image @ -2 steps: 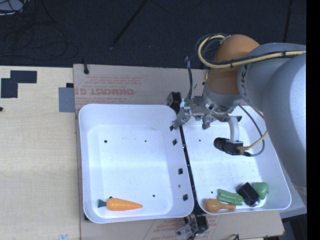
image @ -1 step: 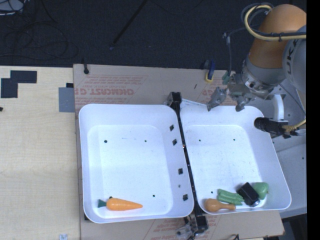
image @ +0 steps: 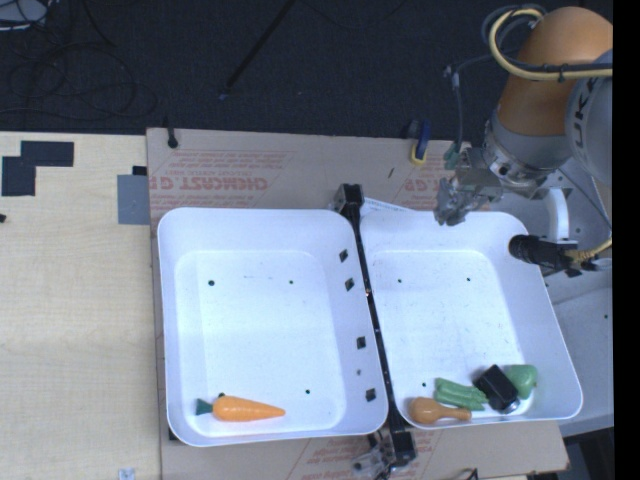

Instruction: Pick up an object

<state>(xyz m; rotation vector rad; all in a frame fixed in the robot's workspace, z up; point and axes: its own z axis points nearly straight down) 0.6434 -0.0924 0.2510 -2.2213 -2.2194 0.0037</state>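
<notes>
**Pick Target Assessment: 2-Bin Bench**

Landmark: the black divider (image: 362, 308) between the 2 bins. The gripper (image: 452, 211) hangs right of the divider, over the right bin's (image: 560, 348) far rim, carrying nothing; whether it is spread or closed cannot be determined. The carrot (image: 247, 409) lies left of the divider, at the left bin's (image: 165, 298) near edge. It appears light, rigid, smooth plastic. Grasp across its thick middle; the tapered tip may slip.

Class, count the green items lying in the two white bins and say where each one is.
2, both in the right bin's near corner: a green pod beside an orange gourd, and a green piece partly behind a black object, which may hide more.
</notes>
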